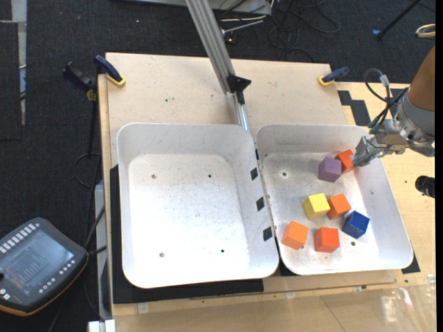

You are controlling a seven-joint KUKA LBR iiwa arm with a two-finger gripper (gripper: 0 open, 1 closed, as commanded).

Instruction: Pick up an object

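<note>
arm: I reach in from the right, grey link with its orange band at the frame's edge | wrist: angled down and to the left | end effector [361, 155]: low, tip pointing left, finger state unreadable from this angle

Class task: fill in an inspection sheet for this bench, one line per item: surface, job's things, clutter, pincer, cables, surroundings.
Surface: wooden bench bearing left bin and right bin.
Job's things: all in the right bin; purple block, yellow block, blue block, four orange or red blocks.
Clutter: nothing seen.
Pincer: pincer low at the right bin's far edge, beside the top orange block.
Cables: black cables on the floor beyond the bench.
Surroundings: control pendant lower left; clamps at the far corners.
</note>
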